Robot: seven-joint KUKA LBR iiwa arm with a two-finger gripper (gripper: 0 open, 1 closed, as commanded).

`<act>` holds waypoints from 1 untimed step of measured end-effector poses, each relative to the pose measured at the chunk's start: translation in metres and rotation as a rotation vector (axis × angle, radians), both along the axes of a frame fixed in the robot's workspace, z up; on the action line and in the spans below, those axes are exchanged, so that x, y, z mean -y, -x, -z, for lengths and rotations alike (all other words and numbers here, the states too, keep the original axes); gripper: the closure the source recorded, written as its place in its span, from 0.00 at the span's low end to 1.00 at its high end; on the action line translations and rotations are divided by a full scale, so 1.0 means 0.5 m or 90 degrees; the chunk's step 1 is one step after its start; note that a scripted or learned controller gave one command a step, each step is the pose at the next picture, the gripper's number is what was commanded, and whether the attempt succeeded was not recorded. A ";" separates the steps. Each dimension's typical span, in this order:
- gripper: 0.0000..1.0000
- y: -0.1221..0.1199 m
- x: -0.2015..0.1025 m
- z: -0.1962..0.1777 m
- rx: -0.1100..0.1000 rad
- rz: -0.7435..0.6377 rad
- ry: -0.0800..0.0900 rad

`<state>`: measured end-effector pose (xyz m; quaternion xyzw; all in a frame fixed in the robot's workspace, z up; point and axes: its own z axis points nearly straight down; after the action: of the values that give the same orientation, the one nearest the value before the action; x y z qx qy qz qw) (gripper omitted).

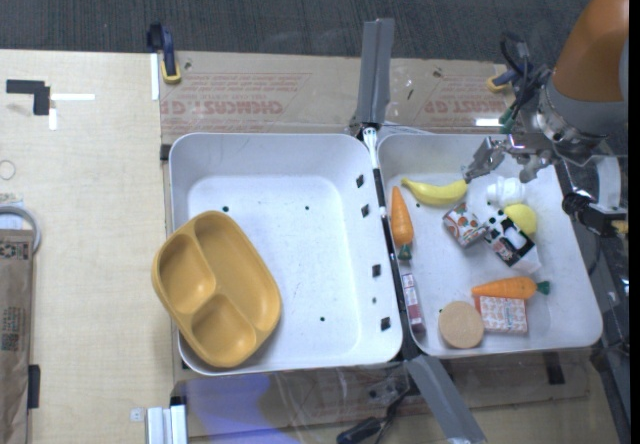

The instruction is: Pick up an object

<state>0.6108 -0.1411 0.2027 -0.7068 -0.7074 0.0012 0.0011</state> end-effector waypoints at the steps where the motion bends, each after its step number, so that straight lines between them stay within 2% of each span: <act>1: 0.00 -0.077 -0.015 0.201 0.013 -0.039 0.002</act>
<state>0.6494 -0.1335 0.1023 -0.6850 -0.7285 -0.0047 -0.0075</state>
